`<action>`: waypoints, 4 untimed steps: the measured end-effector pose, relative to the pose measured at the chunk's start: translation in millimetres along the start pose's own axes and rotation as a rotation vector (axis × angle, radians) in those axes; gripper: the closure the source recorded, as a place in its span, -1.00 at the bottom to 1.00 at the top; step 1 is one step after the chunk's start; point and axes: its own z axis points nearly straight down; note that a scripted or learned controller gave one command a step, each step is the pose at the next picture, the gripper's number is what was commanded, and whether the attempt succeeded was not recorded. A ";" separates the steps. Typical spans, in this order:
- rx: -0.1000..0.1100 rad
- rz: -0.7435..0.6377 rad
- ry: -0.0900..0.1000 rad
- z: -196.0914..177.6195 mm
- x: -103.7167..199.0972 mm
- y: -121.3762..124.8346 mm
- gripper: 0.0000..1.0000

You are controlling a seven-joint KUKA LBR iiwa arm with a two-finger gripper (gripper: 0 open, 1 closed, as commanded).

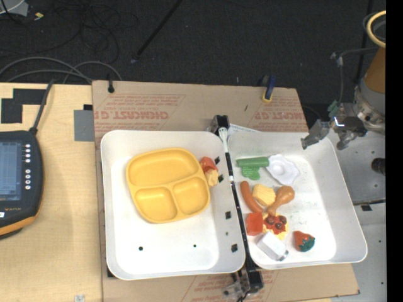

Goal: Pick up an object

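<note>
So, two white bins are seen side by side on the counter, on top of a cardboard sheet. The left bin is taken up mostly by a yellow divided plate, with a small red and yellow toy piece tucked at the plate's 3 o'clock, right against the divider.

The right bin is where the loose toy food is piled. A green piece is found at about 11 o'clock in that bin, with a white piece just beside it. Below them an orange sausage, a yellow chunk and a brown drumstick are bunched together, touching. Toward 6 o'clock a red-orange block, some dark red berries, a white block and a strawberry are scattered.

The tool is parked up at the bin's 1 o'clock corner, over the rim, well apart from the pile. Nothing is gripped by it; the fingers look spread apart, pointing opposite ways.

A pendant is left at the counter's 9 o'clock edge.
</note>
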 end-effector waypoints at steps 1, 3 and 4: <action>0.001 -0.001 0.000 -10.0 -0.3 0.1 1.00; 0.005 -0.015 0.008 56.7 220.3 -40.5 1.00; -0.014 -0.001 0.005 -116.5 222.7 -128.6 1.00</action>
